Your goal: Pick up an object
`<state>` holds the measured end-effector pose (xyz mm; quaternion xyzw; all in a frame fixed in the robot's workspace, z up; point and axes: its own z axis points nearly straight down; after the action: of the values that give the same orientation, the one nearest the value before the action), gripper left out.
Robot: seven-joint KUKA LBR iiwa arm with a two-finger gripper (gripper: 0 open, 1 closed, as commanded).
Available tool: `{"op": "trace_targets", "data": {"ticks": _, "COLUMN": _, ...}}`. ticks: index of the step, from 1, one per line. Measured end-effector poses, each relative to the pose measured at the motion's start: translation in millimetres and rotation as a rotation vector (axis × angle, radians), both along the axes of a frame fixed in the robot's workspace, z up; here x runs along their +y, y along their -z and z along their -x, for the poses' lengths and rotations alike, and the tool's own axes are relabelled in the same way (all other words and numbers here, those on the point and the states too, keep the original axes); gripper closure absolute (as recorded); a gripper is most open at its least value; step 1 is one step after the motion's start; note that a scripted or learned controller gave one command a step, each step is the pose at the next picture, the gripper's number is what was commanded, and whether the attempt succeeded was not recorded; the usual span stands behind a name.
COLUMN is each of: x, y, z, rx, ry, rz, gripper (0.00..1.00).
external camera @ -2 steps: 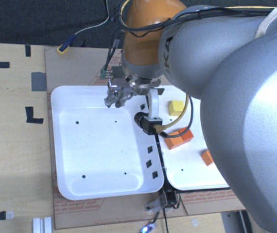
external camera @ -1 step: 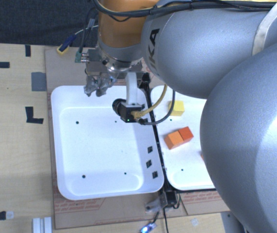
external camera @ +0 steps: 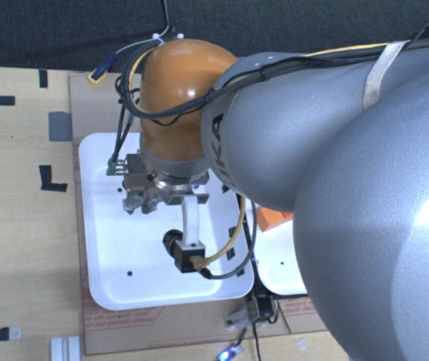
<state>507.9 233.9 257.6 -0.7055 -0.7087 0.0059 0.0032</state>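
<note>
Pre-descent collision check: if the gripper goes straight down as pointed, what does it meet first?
Probably the white floor of the left bin. The gripper points down over it with nothing visible beneath, though the arm hides some of the floor.

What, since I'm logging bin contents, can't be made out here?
Right bin: camera view, mostly covered by the arm.
Orange object: camera view, one corner shows, the arm hides the rest.
Left bin: camera view, its far middle lies under the wrist.
</note>
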Motion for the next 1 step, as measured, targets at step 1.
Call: {"op": "trace_targets", "data": {"ticks": 1, "x": -0.5, "y": -29.0, "z": 5.2, "rx": -0.012, "ry": 0.002, "rz": -0.004, "gripper": 1.0}}
